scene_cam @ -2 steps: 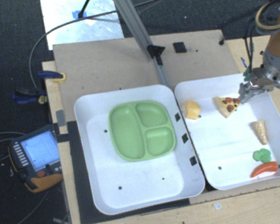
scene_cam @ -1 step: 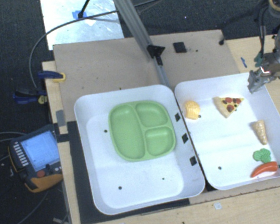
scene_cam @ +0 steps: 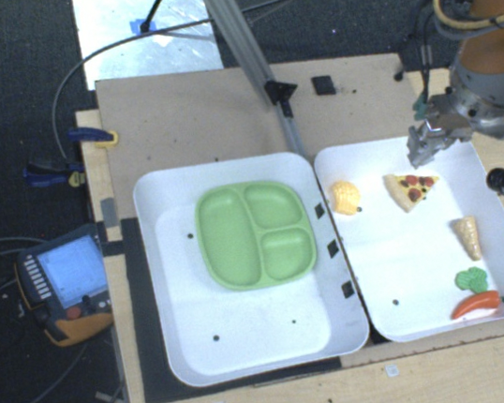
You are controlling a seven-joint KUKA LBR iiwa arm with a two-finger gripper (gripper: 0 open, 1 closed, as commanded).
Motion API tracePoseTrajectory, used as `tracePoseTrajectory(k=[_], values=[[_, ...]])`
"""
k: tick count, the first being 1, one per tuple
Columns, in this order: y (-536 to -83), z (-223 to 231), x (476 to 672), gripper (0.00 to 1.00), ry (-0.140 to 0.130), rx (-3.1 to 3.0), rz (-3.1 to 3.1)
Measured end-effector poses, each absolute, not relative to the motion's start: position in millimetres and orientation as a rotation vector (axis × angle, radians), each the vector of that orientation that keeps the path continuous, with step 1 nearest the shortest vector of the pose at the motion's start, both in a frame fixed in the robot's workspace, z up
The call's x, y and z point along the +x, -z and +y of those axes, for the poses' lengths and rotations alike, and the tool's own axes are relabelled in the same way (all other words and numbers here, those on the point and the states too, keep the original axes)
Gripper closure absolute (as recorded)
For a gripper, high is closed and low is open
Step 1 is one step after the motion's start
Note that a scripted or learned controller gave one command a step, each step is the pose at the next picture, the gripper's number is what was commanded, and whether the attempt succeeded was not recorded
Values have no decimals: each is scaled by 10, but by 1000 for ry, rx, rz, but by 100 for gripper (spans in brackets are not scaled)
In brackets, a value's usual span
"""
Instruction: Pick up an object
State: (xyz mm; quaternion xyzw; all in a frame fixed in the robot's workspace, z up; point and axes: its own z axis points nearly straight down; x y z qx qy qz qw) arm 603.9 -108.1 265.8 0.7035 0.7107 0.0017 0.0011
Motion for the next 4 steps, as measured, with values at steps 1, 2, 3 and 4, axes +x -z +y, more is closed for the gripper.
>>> tracePoseTrajectory(k=[1,2,3,4], values=[[-2647,-495,5984,100,-4,2209,2233],[-2478,-8,6008,100,-3,2211,2232],[-2458,446,5979,100,-4,2211,2232],[-2469,1023,5955,100,-5,2209,2234]])
